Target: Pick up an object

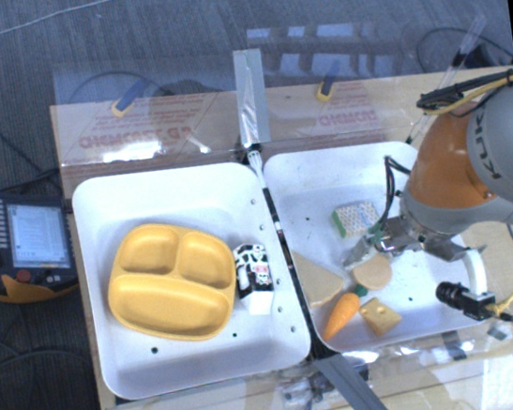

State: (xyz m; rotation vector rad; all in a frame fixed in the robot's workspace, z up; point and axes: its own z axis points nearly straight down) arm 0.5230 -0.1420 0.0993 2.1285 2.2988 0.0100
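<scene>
- The grey arm [477, 159] with its orange band rises closest to the lens, reaching in over the right bin [392, 157]; its wrist hides much of the fingers [381, 246], and whether they are apart or together cannot be told.
- Just below the fingers lies a round tan disc [374, 274], flat and pale brown like a cookie or bread slice, touching or nearly touching them; nothing can be seen gripped.
- Further below the fingers, near the bin's front wall, sits a yellow cheese-like wedge [380, 315] with small holes.
- Below and to the left of the fingers lies an orange carrot [339, 316], tapered, its thick end pointing up toward the disc.
- Just above the fingers rests a small green and white checked piece [356, 217], lying flat.
- Left of the fingers a pale beige flat piece [318, 278] lies against the bin floor by the dividing wall.
- Well to the left of the fingers, in the left bin [141, 192], sits a yellow three-part tray [170, 280], with a small black and white cow-patterned carton [254, 273] touching its right edge.
- Far left of the fingers, off the counter [159, 118], lies a handheld control pendant [23, 243] with a lit screen.
</scene>
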